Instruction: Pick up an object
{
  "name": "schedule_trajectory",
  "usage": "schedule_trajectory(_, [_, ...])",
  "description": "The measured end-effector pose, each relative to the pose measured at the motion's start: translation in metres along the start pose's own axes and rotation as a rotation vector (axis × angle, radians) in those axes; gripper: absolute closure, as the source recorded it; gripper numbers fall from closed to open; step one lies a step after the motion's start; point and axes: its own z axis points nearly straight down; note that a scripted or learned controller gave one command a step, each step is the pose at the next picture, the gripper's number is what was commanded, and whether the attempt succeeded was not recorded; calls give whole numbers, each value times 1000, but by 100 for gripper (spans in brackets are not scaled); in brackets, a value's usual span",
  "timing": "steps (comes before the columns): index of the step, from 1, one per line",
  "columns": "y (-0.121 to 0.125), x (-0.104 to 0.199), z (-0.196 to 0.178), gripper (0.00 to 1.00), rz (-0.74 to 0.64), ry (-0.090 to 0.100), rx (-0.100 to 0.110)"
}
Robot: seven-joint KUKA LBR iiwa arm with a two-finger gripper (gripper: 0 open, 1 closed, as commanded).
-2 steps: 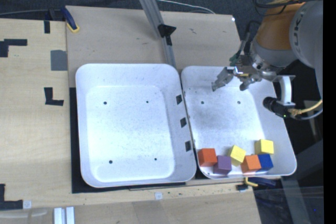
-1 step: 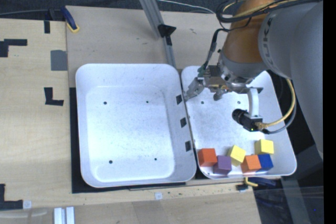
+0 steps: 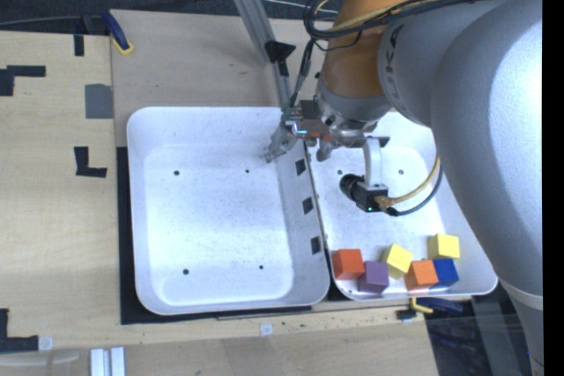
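Pale wooden bench [image 3: 203,57] with bits of black tape [image 3: 86,161] stuck on it, a grey patch [image 3: 99,99], and a blue-and-yellow clamp [image 3: 119,33] up at the far left corner, dark carpet behind it all. Two shallow white bins sit side by side: the left bin [image 3: 145,189] has a speckled floor with a few small dark dots, and the right bin [image 3: 414,163] is where all the pickable stuff is. The blocks are lined up along its near rim. There's an orange block [image 3: 348,262] right by the wall between the bins, a purple block [image 3: 374,276] just beside it, then a yellow block [image 3: 398,258] sitting a bit tilted. After that come a second orange block [image 3: 421,274] that looks like it's touching a blue block [image 3: 445,271], and a second yellow block [image 3: 443,246] just behind the blue one. The big grey arm [image 3: 476,101] comes in from the right, and its gripper [image 3: 300,139] is over the far end of the ridge between the two bins, well apart from the blocks. Honestly can't tell whether the gripper is spread or closed from this angle, and I can't see anything held in it. A slanted aluminium pole [image 3: 247,4] runs down toward the same spot.
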Motion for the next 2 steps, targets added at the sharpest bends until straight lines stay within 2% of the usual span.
schedule_trajectory(1, [-14,-35,-63,0,9,-4,-5])
schedule_trajectory(2, [28,11,4,0,4,-4,3])
